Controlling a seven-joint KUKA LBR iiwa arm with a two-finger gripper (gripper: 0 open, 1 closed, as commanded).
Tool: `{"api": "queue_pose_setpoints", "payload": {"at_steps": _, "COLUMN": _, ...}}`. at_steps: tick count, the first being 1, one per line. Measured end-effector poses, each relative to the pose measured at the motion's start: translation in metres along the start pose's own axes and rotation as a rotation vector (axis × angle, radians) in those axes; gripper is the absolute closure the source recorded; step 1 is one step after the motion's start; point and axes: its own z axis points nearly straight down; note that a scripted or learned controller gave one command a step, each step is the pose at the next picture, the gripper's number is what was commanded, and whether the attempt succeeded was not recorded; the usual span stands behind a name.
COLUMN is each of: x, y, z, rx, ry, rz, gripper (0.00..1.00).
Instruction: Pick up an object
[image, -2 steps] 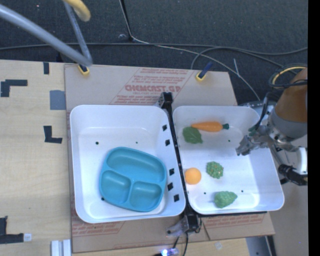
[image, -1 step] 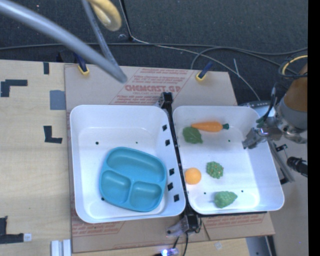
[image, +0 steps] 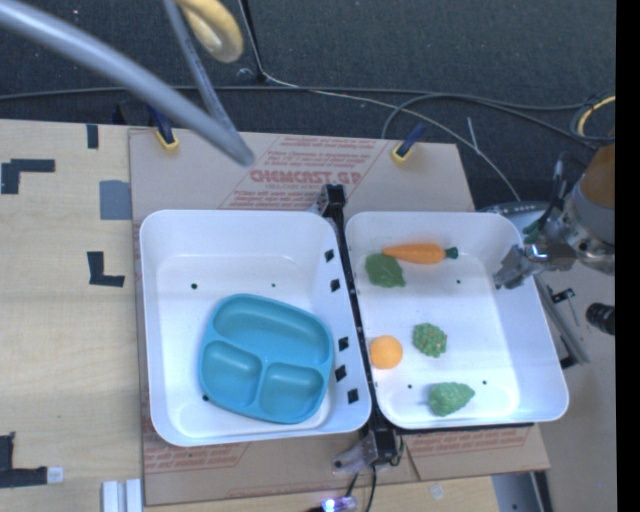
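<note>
The right bin (image: 530, 340) holds several toy foods. An orange carrot (image: 415, 253) lies near its far wall with a green leafy piece (image: 385, 270) just left of it. A small broccoli (image: 430, 339) sits mid-bin, an orange ball (image: 385, 352) lies by the left wall, and another green piece (image: 450, 398) rests near the front. My gripper (image: 515, 268) hangs over the bin's right rim, to the right of the carrot and apart from every object. Nothing shows in its grasp.
A blue divided plate (image: 265, 357) lies in the left bin (image: 160, 300). A black divider (image: 345, 300) runs between the bins. Cables trail across the dark floor behind the bench.
</note>
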Motion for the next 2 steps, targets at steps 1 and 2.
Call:
{"api": "queue_pose_setpoints", "payload": {"at_steps": 1, "x": 0.047, "y": 0.006, "z": 0.008, "rx": 0.003, "ry": 0.001, "rz": -0.002, "gripper": 1.00}}
{"api": "queue_pose_setpoints", "payload": {"at_steps": 2, "x": 0.108, "y": 0.003, "z": 0.000, "rx": 0.003, "ry": 0.002, "rz": -0.004, "gripper": 1.00}}
